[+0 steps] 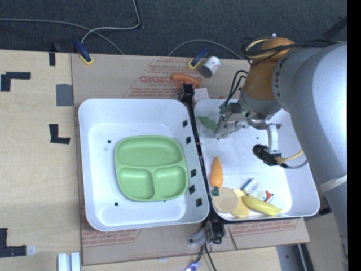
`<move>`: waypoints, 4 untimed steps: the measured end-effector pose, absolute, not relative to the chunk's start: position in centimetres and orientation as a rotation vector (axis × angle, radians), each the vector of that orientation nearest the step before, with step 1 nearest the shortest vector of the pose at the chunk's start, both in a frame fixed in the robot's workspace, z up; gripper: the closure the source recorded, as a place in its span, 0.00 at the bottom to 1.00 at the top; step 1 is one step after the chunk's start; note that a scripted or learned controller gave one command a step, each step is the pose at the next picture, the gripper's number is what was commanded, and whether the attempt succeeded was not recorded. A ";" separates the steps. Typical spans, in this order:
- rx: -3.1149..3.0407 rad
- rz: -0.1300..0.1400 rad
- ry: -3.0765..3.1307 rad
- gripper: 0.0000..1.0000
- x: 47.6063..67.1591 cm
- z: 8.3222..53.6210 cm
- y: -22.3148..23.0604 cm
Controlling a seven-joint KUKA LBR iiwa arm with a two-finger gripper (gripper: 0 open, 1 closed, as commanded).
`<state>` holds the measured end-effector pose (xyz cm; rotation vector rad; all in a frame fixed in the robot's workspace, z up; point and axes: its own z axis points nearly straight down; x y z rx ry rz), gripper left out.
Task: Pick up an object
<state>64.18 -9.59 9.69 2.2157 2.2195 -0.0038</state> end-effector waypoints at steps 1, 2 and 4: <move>2.216 -0.004 2.220 0.00 64.2 9.7 -9.6; 2.218 -0.001 2.223 0.00 65.6 8.6 -9.5; 2.216 0.000 2.221 1.00 65.2 9.6 -9.4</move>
